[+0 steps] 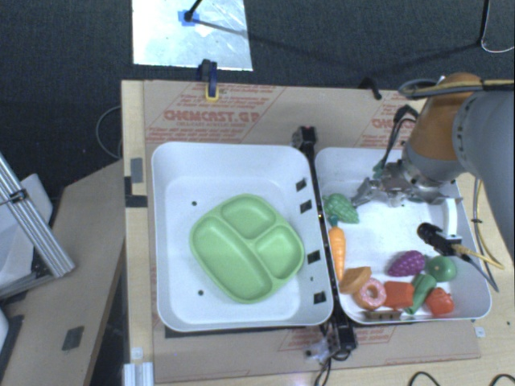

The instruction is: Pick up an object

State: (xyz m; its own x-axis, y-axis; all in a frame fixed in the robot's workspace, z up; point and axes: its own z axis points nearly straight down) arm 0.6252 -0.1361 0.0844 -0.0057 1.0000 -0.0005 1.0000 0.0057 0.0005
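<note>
My gripper [372, 191] hangs low over the far left part of the right bin [386, 163], reaching in from the right under the grey arm with its orange band. Just left of and below its tip lies a green leafy toy vegetable [340, 209], close to it; I cannot tell whether they touch. An orange carrot [337, 248] lies below that along the bin's left wall. Nothing shows held in the gripper.
The right bin's near side holds purple grapes [406, 261], a pink donut [372, 294], an orange piece [354, 278], a red block [398, 293], a green vegetable [430, 278] and a red pepper [439, 301]. The left bin [177, 183] holds a green divided plate [246, 248].
</note>
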